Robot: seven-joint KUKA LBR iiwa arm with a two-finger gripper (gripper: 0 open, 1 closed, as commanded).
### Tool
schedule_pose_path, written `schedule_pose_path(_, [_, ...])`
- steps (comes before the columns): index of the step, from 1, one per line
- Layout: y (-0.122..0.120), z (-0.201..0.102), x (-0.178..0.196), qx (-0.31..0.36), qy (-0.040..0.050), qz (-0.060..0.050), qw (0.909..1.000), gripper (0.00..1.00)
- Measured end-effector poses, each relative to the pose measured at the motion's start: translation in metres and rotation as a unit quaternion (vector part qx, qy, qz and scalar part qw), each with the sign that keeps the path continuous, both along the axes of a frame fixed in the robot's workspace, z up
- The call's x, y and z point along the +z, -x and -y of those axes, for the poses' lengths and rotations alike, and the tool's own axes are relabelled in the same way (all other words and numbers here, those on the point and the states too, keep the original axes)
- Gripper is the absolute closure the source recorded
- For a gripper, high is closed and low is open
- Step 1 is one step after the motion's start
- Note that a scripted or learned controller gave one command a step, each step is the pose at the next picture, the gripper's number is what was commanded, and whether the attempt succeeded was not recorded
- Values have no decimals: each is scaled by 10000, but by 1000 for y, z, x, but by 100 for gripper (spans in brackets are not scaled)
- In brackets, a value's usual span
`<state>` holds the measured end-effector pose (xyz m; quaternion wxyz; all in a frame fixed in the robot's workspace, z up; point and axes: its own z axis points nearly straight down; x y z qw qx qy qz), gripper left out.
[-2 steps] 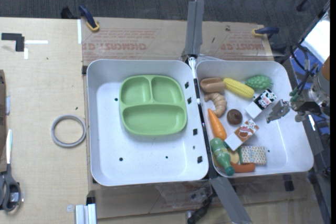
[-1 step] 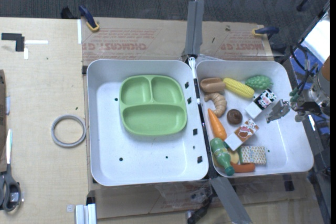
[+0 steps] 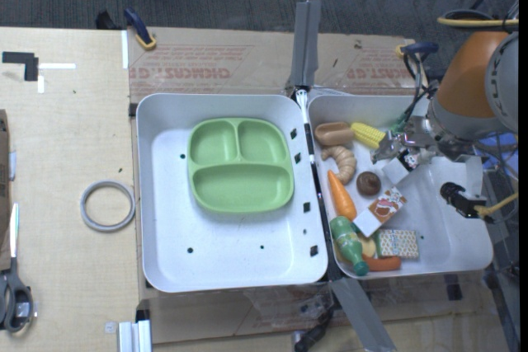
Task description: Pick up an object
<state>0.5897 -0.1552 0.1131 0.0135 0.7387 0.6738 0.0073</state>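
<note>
The objects to pick from lie heaped in the right bin point(image 3: 462, 251), mostly along its left wall. Near the far left corner sit a hot dog point(image 3: 333, 133) and a yellow corn cob point(image 3: 368, 133), with a tan croissant-like piece point(image 3: 341, 161) just below them. An orange carrot point(image 3: 341, 194) runs down the left wall, a dark brown ball point(image 3: 368, 183) lies beside it, and a small red-and-white carton point(image 3: 384, 207) lies just nearer the front. At the front left corner are a green bottle point(image 3: 349, 244), a patterned cracker-like square point(image 3: 398, 243) and a small orange piece point(image 3: 383, 264).

The gripper point(image 3: 402, 151) hangs over the far middle of this bin, just right of the corn cob and above the brown ball; whether its fingers are spread or closed cannot be told, and nothing is seen between them. The arm point(image 3: 474, 86) comes in from the right.

The left bin point(image 3: 157, 202) carries a green divided plate point(image 3: 241, 165). On the surface point(image 3: 58, 152) to the left lie a grey tape ring point(image 3: 108, 204) and scissors point(image 3: 15, 293) at the edge.
</note>
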Motion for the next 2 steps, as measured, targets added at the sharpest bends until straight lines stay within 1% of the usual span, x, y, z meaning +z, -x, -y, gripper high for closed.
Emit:
schedule_pose_path(1, [-70, -32, -19, 833, -21, -130, 9964, 0])
schedule_pose_path(2, [-71, -32, -9, 849, -11, -128, 9963, 100])
